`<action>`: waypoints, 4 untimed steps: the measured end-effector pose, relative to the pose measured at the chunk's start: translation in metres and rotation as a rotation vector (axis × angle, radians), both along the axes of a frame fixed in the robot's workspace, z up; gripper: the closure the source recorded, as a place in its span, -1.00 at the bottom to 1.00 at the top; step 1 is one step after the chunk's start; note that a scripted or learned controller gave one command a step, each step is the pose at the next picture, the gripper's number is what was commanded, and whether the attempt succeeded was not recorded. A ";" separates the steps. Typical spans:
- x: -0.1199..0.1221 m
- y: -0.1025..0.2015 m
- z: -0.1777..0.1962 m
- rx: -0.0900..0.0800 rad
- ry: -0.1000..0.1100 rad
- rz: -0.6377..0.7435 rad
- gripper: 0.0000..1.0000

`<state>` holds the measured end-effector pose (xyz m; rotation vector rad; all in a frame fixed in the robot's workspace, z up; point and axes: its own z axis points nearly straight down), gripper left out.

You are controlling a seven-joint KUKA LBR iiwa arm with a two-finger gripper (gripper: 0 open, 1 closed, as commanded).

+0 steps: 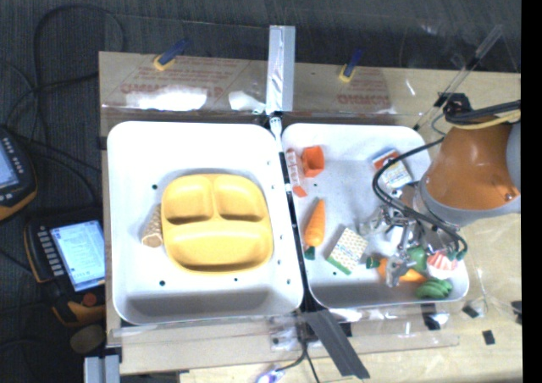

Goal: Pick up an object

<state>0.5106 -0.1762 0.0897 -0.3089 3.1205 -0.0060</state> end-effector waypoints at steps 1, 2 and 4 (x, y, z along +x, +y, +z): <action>-0.014 -0.046 0.001 -0.001 -0.009 0.129 -1.00; -0.013 -0.045 0.011 -0.001 -0.008 0.129 1.00; 0.068 -0.042 0.000 0.006 -0.005 0.234 -1.00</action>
